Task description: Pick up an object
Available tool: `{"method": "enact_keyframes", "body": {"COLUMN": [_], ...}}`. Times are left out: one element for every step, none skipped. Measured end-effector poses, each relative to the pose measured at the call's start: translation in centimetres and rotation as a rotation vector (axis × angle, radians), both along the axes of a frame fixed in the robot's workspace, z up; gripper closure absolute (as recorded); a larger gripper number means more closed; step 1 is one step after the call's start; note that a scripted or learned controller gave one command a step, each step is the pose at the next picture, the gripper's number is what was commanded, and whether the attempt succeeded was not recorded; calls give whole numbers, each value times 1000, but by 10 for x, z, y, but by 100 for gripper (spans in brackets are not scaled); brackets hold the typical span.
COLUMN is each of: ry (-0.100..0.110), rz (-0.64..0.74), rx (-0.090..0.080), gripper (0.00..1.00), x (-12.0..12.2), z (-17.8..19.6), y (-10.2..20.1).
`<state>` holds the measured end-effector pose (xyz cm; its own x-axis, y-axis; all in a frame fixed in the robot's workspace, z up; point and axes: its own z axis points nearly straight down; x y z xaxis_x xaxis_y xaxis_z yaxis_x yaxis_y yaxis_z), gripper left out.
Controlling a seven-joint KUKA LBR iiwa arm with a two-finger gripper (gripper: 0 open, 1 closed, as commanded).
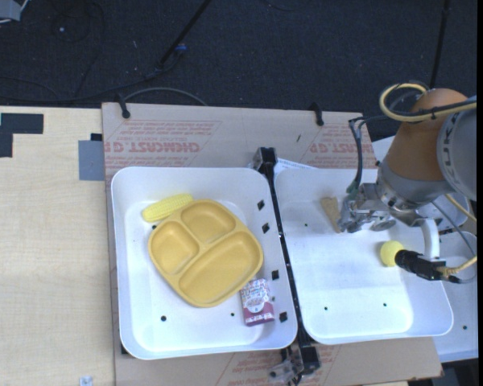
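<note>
Left bin [137,300]: yellow divided plate [205,252], the reference item. Corn cob [167,207]: touching the plate's upper left edge. Red-and-white packet [257,301]: at the plate's lower right corner. Right bin [354,305], right of the plate: tan block [330,209], lying loose. Claw [356,218]: farthest right of the plate, just beside the block; how far open cannot be told, nothing seen held.

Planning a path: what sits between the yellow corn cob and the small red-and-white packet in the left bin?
In the camera view, the yellow three-compartment plastic plate lies between them.
</note>
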<state>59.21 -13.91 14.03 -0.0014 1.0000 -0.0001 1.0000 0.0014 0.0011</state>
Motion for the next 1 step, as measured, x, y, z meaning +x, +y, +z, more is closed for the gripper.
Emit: {"method": "enact_keyframes", "body": {"ry": [-1], "rz": [1], "rx": [0], "gripper": [100], "x": [6], "z": [51], "y": [8]}}
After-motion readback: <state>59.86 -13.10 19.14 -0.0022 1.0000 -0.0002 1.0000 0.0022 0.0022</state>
